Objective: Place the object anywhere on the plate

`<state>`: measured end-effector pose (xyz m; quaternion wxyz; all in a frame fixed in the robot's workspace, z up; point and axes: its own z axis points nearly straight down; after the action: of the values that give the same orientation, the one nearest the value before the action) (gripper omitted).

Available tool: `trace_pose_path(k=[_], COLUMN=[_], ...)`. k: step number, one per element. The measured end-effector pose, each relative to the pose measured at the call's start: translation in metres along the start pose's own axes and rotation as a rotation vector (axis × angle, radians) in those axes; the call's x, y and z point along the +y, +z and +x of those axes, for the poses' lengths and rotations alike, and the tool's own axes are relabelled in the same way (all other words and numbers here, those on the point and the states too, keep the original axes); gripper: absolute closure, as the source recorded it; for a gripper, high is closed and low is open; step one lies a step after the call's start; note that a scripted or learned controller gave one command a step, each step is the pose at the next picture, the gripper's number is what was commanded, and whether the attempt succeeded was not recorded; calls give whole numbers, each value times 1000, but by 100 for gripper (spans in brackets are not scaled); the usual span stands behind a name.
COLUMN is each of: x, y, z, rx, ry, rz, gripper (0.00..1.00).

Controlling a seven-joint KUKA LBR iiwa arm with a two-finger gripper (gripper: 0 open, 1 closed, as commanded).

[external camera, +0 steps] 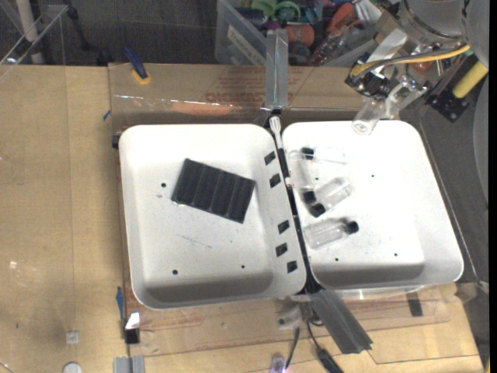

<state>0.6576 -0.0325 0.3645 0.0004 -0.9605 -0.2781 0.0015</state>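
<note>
Gripper (371, 117) at right bin's (435, 208) far edge, apparently clamped on a clear vial (365, 122) hanging slantwise from it; dark ribbed plate (213, 190) well apart to camera-left in left bin (155, 270), long axis diagonal.

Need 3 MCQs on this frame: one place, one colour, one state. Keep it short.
1. Where is the black ribbed rectangular plate?
A. the view's left white bin
B. the view's right white bin
C. on the wooden bench

2. What colour are the caps on the clear plastic vials?
A. red
B. white
C. black

3. How does the plate sit?
A. on edge against a wall
B. flat on the bin floor
C. on top of the vials

Answers:
1 A: the black ribbed rectangular plate rests inside the left white bin.
2 C: the clear plastic vials in the right white bin end in black caps.
3 B: its whole ribbed face shows, skewed to the bin's edges.
</note>
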Motion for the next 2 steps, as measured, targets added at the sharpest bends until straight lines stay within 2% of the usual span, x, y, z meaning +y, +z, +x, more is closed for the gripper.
trace_pose_path(k=[1, 2], x=[-10, 5], y=[-22, -15], z=[2, -1], rx=[4, 2], ry=[361, 294], rz=[-1, -2], gripper=[100, 100])
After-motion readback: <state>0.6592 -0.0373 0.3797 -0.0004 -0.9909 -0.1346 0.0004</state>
